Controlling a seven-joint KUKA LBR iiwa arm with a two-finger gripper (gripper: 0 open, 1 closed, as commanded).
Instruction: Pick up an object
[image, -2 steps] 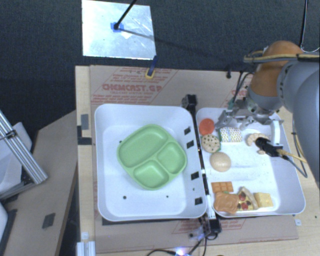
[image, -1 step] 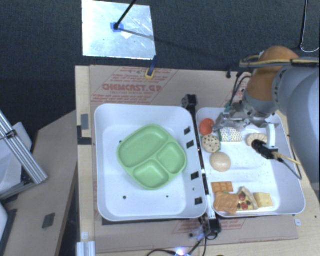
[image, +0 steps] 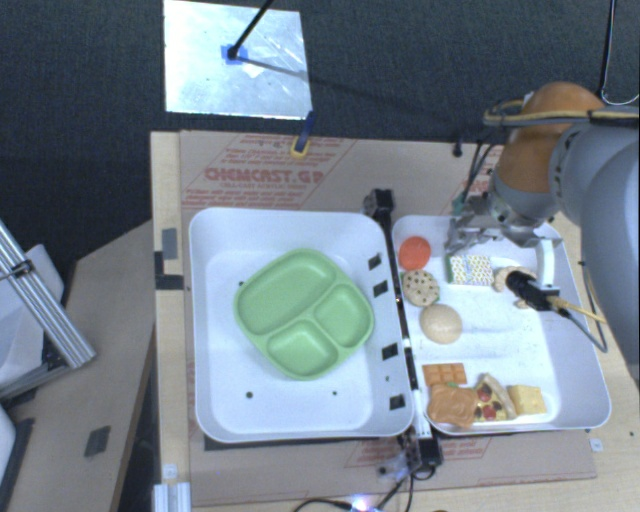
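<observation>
My gripper (image: 468, 243) hangs low over the back of the right bin (image: 575, 365), at the end of the grey arm with its orange band. Just in front of it, touching or nearly so, lies a white block with coloured speckles (image: 470, 269). A red tomato (image: 415, 251) sits to the gripper's left. Nearer the front lie a chocolate-chip cookie (image: 421, 288) and a pale round bun (image: 441, 323). Along the front edge are an orange cracker (image: 444, 375), a brown pastry (image: 452, 406), a pizza slice (image: 491, 398) and a yellow cheese wedge (image: 530, 400).
The left bin (image: 215, 400) holds a green divided plate (image: 303, 313). A black divider rail (image: 392, 300) runs between the bins. A shiny sheet (image: 236, 60) lies on the dark floor behind the bench.
</observation>
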